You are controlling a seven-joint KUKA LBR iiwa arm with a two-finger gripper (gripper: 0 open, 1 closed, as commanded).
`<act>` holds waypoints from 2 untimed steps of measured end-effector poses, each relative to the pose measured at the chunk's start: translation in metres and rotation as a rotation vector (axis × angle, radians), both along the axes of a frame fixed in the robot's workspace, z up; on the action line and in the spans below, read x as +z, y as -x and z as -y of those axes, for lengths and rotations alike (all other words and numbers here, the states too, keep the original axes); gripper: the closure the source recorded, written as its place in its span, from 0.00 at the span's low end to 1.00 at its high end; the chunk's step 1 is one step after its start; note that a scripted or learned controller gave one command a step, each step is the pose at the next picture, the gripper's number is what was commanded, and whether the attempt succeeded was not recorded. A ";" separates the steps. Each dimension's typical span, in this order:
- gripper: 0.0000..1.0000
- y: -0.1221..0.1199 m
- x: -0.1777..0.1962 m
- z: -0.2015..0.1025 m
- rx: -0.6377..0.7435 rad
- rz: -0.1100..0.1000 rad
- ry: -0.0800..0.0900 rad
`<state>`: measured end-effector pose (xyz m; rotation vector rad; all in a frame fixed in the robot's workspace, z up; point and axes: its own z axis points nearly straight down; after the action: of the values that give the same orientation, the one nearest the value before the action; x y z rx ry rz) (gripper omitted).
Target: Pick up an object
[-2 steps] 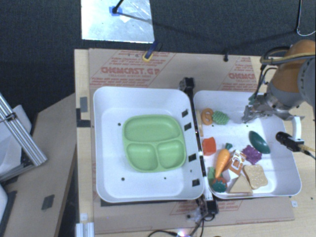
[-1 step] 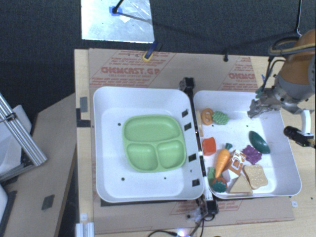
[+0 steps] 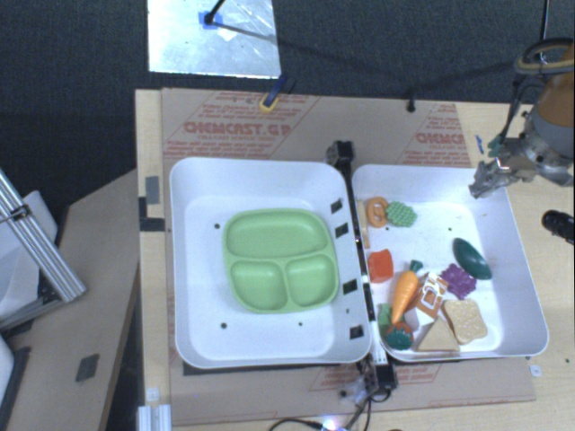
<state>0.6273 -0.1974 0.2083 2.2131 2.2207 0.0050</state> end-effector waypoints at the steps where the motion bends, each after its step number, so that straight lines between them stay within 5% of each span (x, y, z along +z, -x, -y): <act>1: 1.00 -0.001 0.018 0.000 0.001 -0.002 -0.001; 2: 1.00 0.010 0.014 -0.046 0.005 -0.006 -0.003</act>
<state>0.6175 -0.1513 0.2220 2.2126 2.2302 0.0015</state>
